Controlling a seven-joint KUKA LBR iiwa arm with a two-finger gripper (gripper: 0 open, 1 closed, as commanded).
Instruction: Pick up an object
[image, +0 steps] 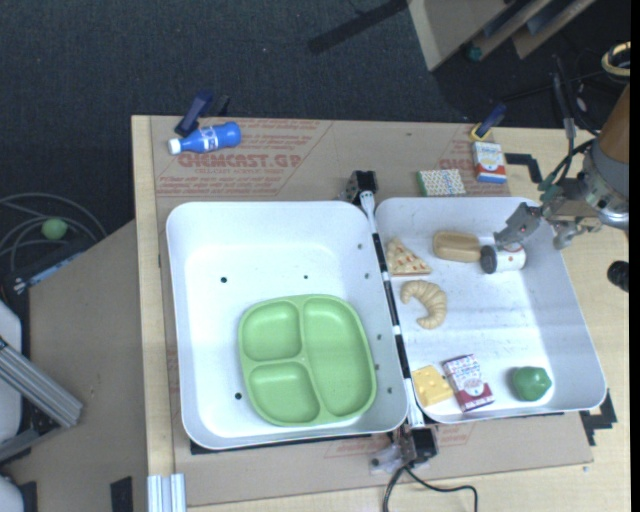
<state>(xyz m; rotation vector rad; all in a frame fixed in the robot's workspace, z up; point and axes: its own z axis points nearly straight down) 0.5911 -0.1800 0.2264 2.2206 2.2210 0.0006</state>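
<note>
The right bin (560, 300) holds a tan bread-like piece (457, 246), a triangular waffle cracker (405, 258), a croissant (426, 302), a yellow cheese wedge (431, 385), a small red box (467, 382), a green pepper (530, 382) and a small white cylinder with a dark cap (502, 260). My gripper (545, 228) hangs over the bin's far right corner, open, with nothing between its fingers. One finger (517, 224) points down toward the white cylinder, just above and right of it.
A green divided plate (305, 358) lies in the left bin (200, 300). Beyond the bins, on the bench, lie a blue-and-white bottle (205, 138), a small patterned card (442, 182) and a small carton (488, 162). Cables hang near the arm at the right.
</note>
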